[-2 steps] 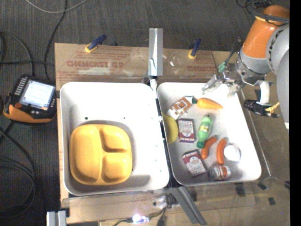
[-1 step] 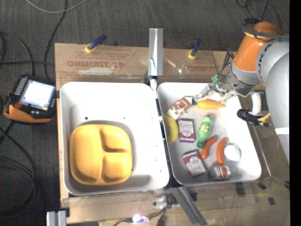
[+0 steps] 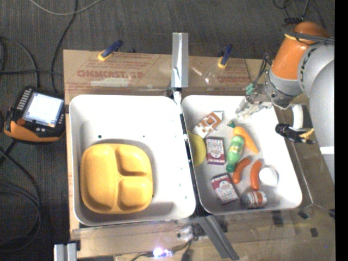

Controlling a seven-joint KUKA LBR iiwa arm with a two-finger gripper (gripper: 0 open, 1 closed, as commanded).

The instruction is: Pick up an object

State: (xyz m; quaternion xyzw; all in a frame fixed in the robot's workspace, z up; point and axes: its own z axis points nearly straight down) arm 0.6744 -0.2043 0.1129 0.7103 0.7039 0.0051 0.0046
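Over the right bin's far right corner hangs the tool — nothing visibly between its fingers, spread cannot be told. Below it, apart: carton, carrot, green bottle, two sausages, can. Left bin — yellow tray.

My gripper hangs over the right bin's far edge. A tray lies in the left bin — bottle, cartons and can crowd the right.
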